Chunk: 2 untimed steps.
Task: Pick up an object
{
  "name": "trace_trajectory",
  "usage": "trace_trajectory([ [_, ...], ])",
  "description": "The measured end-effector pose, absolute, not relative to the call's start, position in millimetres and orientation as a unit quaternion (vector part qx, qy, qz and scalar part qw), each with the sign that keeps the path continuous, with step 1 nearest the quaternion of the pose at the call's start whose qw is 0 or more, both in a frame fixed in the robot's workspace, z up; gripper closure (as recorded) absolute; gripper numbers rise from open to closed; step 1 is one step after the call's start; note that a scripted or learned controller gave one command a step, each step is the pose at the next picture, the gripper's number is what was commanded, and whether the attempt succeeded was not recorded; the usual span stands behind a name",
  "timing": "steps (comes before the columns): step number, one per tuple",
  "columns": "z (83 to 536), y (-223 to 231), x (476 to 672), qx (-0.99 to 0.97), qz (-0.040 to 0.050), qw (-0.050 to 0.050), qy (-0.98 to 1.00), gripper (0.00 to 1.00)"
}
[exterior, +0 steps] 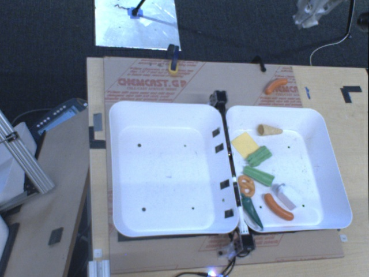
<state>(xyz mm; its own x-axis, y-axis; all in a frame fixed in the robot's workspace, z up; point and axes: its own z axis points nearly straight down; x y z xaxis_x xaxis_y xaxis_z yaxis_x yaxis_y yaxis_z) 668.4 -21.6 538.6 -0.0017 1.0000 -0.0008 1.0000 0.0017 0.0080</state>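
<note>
The gripper (313, 7) sits at the upper right of the frame, well above and apart from both bins; it is too blurred to tell whether it is wide or narrow, and nothing shows in its grasp.

The candidates all lie in the right bin (328, 154). A cone (268, 130) rests near its top edge, a yellow block (244, 144) just below and left of it, then two green pieces (259, 165), a pretzel (246, 185) against the left wall, a dark green pepper (251, 211) at the lower left, and a sausage (278, 206) touching a grey piece (285, 194). A second sausage (275, 85) lies on the bench above the bin.

These look like small toy foods: likely light, stiff and somewhat slick. The sausage in the bin seems easiest, taken across its narrow middle. The pretzel and pepper hug the wall, leaving little room.
</note>
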Motion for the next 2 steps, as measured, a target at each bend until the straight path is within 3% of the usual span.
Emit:
trace_trajectory([
  [1,496.6,-1.8,528.9,0.705,-0.0005,-0.003,0.709,1.00],
  [2,491.7,-21.5,617.0,0.707,0.0018,0.003,0.707,1.00],
])
